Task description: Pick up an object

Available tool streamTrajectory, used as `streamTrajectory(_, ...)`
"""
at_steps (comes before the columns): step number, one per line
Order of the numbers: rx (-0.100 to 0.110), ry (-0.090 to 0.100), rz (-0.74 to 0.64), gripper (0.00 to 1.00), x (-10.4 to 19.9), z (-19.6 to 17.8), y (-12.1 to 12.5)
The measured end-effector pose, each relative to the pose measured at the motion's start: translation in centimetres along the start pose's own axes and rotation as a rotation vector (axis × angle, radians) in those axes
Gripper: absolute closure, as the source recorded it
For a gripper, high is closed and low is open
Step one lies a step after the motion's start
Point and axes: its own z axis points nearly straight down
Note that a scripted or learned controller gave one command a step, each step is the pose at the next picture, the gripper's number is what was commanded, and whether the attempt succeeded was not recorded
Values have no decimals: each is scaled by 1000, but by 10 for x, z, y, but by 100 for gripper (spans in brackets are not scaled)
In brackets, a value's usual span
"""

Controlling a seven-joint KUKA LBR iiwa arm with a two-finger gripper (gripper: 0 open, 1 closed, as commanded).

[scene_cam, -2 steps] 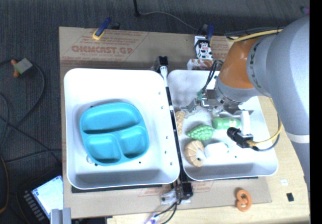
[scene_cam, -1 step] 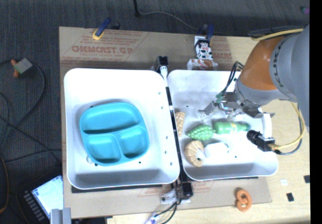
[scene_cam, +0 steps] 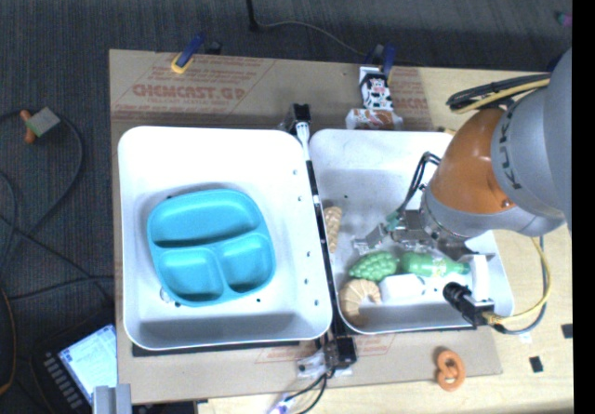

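My gripper [scene_cam: 410, 245] is lowered into the right bin [scene_cam: 372, 156], just above a cluster of objects at its front. Under and beside it lie a bumpy green object [scene_cam: 373, 265] and a smoother green piece [scene_cam: 429, 265]. A white object [scene_cam: 403, 288] rests in front of them. A tan, ridged pastry-like item [scene_cam: 359, 293] sits in the bin's front left corner, and a beige shell-like item [scene_cam: 332, 218] lies along the left wall. The orange wrist band [scene_cam: 469, 175] and grey arm cover the bin's right side.
The left bin [scene_cam: 139, 156] holds a blue divided tray [scene_cam: 210, 246]. A small orange ring [scene_cam: 450, 368] lies on the bench in front of the right bin. Clips and a small carton [scene_cam: 375, 92] stand behind the bins. Cables trail beside the arm on the right.
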Motion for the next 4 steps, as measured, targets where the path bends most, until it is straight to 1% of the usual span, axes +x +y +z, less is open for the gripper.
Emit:
streamTrajectory(1, -2, -3, 1, 100, -2, -10, 1)
streamTrajectory(2, 7, 1, -2, 100, -9, -131, 63)
streamTrajectory(3, 9, 1, -2, 0, -9, -130, 62)
streamTrajectory(4, 10, 1, -1, 0, -60, -4, 48)
